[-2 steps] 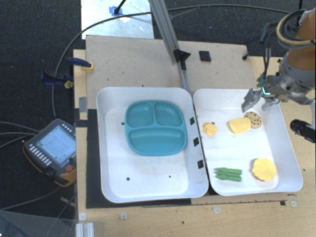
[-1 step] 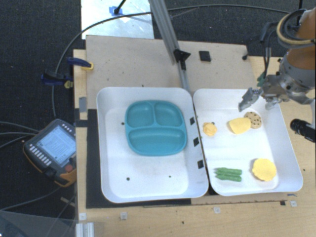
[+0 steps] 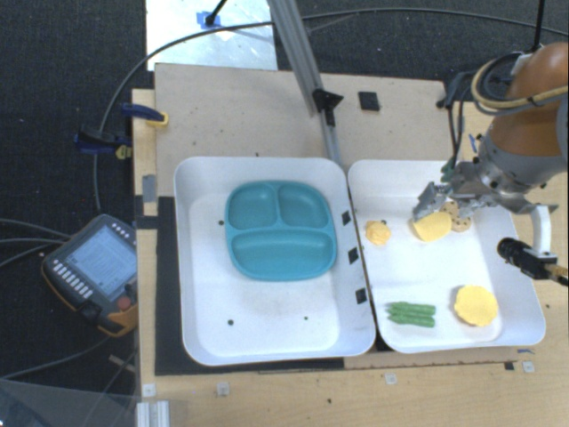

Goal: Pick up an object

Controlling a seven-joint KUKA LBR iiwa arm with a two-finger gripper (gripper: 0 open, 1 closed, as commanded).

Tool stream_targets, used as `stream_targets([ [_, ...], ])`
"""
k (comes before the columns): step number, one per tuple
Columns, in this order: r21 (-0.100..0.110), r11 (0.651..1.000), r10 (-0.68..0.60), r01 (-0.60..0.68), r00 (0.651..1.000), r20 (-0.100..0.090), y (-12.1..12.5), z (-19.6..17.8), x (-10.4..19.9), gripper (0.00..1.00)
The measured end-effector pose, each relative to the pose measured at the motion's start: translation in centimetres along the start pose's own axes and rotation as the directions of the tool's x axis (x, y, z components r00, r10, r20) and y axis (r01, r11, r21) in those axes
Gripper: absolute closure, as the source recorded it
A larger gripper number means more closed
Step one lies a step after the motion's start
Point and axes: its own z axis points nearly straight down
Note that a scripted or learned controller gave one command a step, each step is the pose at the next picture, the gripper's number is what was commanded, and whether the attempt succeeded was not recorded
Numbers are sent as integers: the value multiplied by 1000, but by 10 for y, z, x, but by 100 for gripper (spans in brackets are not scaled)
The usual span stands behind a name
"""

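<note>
In the right bin point(image 3: 444, 327), the gripper point(image 3: 437, 205) is lowered onto a yellow wedge point(image 3: 432, 229) at the far side; whether anything is grasped cannot be told.

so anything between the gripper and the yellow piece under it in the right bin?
Nothing visible. The gripper sits right over the yellow piece, at its upper edge. A small cookie lies just beside it on the right, close to the fingers, not in between.
</note>
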Motion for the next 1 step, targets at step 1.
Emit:
stream_targets([
  [1,-1,1000,0,0,1000,1,7,44,-3,0],
])
